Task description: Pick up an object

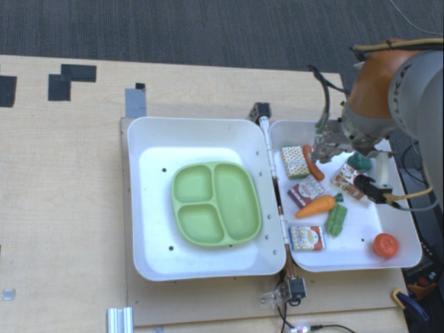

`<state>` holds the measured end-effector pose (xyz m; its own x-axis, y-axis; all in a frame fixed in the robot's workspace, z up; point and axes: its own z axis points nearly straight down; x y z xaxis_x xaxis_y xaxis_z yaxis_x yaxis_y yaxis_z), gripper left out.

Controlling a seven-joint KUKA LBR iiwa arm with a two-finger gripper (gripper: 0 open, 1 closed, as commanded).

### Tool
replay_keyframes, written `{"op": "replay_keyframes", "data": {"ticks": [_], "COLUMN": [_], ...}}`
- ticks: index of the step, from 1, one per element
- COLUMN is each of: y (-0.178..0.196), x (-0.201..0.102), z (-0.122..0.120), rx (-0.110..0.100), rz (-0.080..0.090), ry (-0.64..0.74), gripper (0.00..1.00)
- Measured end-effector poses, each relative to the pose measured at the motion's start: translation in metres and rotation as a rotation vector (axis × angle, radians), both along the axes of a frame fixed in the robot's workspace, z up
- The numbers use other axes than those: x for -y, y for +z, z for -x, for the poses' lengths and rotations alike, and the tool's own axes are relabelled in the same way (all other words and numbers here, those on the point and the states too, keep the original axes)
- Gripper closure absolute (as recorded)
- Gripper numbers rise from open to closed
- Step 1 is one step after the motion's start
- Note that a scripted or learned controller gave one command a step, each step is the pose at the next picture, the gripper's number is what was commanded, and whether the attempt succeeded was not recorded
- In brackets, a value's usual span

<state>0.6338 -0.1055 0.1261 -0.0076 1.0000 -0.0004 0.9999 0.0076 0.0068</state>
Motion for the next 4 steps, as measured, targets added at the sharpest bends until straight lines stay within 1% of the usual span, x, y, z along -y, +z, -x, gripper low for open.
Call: {"op": "replay_keyframes", "data": {"ticks": [1, 2, 3, 4], "y": [0.0, -0.02, -0.009, -0.009], "x": [0.0, -0.009, -0.009, -0.009], "z": [0.0, 0.023, 0.021, 0.021], "rx": [0.0, -0.001, 0.004, 0.003], "rz": [0.0, 0.0, 0.0, 0.0], "ry": [0.0, -0.002, 0.0, -0.001], "gripper": [0.0, 0.0, 1.0, 0.0]}}
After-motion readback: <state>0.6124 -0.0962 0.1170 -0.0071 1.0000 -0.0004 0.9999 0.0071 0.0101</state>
